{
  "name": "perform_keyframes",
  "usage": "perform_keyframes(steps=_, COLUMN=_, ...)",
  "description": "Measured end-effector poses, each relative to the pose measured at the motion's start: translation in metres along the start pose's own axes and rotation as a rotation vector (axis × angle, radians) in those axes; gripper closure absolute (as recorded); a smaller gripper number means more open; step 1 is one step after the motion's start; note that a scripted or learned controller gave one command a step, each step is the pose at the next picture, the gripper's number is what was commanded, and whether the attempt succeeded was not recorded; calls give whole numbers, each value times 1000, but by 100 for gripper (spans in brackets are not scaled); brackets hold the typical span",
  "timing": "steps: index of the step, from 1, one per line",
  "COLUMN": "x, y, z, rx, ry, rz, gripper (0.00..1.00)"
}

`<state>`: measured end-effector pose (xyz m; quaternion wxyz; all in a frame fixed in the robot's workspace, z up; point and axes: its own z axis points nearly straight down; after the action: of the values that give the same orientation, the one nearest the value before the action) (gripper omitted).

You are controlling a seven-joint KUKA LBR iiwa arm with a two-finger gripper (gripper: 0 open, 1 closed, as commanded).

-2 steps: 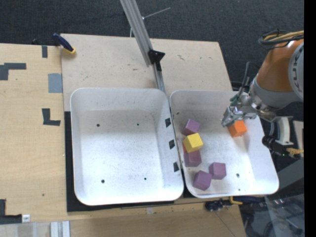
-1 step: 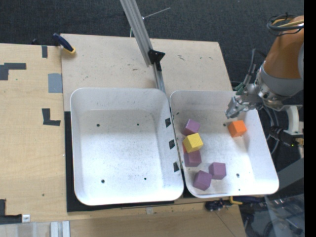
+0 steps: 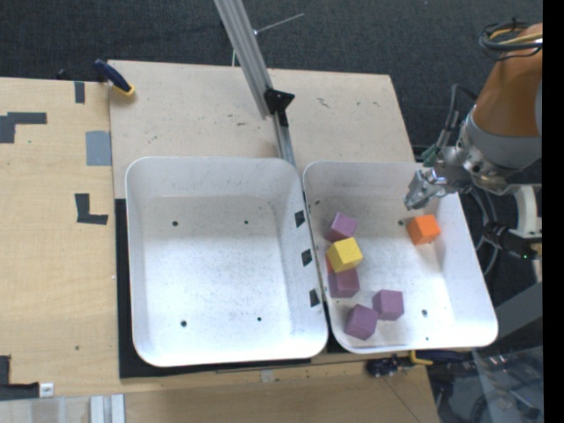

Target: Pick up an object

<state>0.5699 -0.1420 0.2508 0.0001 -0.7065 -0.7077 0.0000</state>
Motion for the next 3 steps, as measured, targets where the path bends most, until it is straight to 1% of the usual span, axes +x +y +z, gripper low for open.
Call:
perform_keyframes(steps=1, x=50, y=12, z=13, rx=2, ry=0, rz=-4, gripper=100)
perform_keyframes(steps=2, x=108, y=18, z=6, rx=0, ry=2, rz=-6, gripper=100)
perform_keyframes(steps=3, x=164, y=30, z=0, rx=0, ry=2, rz=-6, gripper=100)
